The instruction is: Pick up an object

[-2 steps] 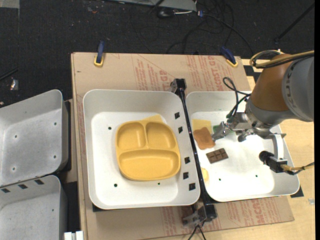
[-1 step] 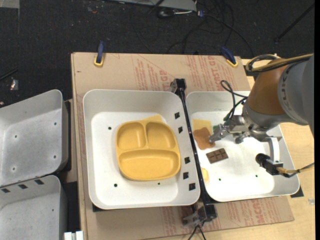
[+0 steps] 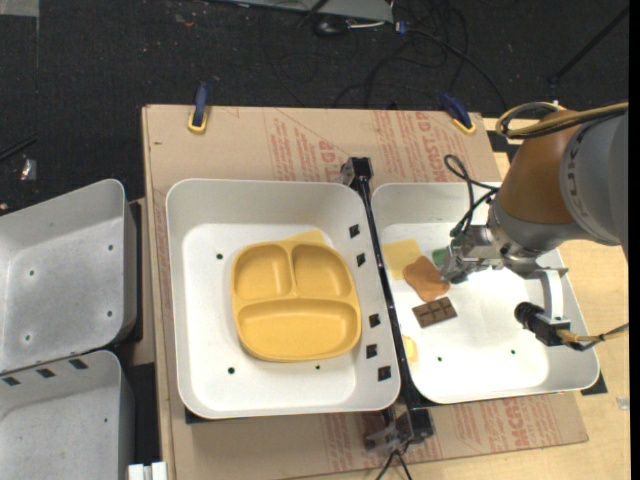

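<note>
In the right bin, a pale yellow flat slice lies near the divider. A tan-brown slice overlaps its lower right corner. Just below them lies a dark brown, chocolate-like square. My gripper hangs low over the right edge of the tan-brown slice, with the grey arm and its orange band reaching in from the right. A small green bit shows right at the gripper's left side; what it belongs to is unclear.
The left bin holds a yellow divided plate. A black clip-lined divider separates the bins. A small yellow bit sits by the divider in the right bin. Perforated grey panels lie at the far left.
</note>
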{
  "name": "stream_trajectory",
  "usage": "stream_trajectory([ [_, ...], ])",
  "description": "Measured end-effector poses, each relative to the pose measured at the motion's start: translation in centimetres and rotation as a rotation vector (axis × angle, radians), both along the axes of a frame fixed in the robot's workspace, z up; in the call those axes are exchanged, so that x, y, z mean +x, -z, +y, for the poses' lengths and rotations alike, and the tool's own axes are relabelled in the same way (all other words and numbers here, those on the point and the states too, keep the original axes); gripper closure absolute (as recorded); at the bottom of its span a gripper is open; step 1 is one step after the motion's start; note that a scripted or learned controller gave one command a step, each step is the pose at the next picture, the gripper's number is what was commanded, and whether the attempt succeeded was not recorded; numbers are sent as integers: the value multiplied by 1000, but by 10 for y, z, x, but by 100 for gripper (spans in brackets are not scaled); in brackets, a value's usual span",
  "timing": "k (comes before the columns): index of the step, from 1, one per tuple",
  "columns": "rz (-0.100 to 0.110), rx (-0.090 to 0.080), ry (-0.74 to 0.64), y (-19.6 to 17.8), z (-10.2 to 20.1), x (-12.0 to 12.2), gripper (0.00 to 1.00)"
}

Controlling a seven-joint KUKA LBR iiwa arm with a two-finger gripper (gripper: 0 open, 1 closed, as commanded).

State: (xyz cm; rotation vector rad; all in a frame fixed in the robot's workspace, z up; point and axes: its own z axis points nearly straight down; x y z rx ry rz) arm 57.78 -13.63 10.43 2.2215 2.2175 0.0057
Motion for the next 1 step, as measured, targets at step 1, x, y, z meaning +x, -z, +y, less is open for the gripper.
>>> stream_trajectory([
  [1,-1,-2,-4,-46,-3,9,100],
])
